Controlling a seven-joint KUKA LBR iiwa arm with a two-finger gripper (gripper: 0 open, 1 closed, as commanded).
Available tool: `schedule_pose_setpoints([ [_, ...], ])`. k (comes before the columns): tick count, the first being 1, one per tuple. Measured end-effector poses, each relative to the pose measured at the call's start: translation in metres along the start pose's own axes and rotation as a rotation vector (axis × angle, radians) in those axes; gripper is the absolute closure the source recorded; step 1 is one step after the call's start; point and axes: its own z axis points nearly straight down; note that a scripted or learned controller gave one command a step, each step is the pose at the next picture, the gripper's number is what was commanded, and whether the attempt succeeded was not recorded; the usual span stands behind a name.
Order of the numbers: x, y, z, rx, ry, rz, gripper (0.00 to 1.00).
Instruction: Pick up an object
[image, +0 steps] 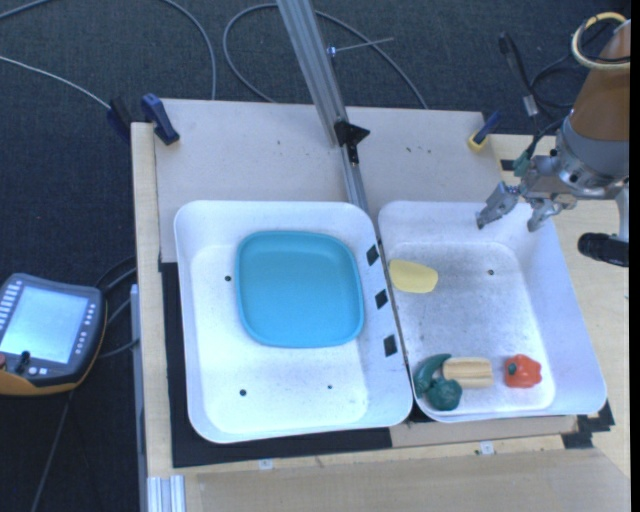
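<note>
No words, names or labels to read anywhere, not on the bins, not on the toys.

Two white bins on the table (250, 140), side by side. In the left bin (200, 300), one blue square plate (300, 288), lying flat near the middle. In the right bin (560, 300), four small toys. One yellow piece (413, 276), near the left wall, well apart from the rest. Three more in a row along the front wall: one dark green toy (437, 384) at the left, touching one tan stick-shaped toy (468, 372) in the middle, and one red toy (521, 371) with a green top just beside it at the right.

One grey arm with an orange band, reaching in from the right. One claw (520, 210) at its end, up over the back edge of the right bin. Two fingers spread apart, pointing down, pinching nothing. Far from all four toys.

On the table's back edge, one blue clamp (160, 117) at the left corner and one yellow and blue clamp (483, 132) nearer the right. One silver bar (320, 70) slanting down to the gap between the bins. One hand controller with a screen (45, 330) on the floor at the left. A few black cables (220, 40) on the dark floor behind.
</note>
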Motion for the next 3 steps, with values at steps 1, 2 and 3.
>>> schedule_pose_setpoints([
  [1, -0.001, -0.002, 0.063, 0.006, 0.001, 0.000, 0.00],
  [2, 0.000, -0.003, 0.111, 0.005, 0.001, 0.000, 0.00],
  [3, 0.000, -0.001, 0.097, -0.002, -0.001, 0.000, 1.00],
])
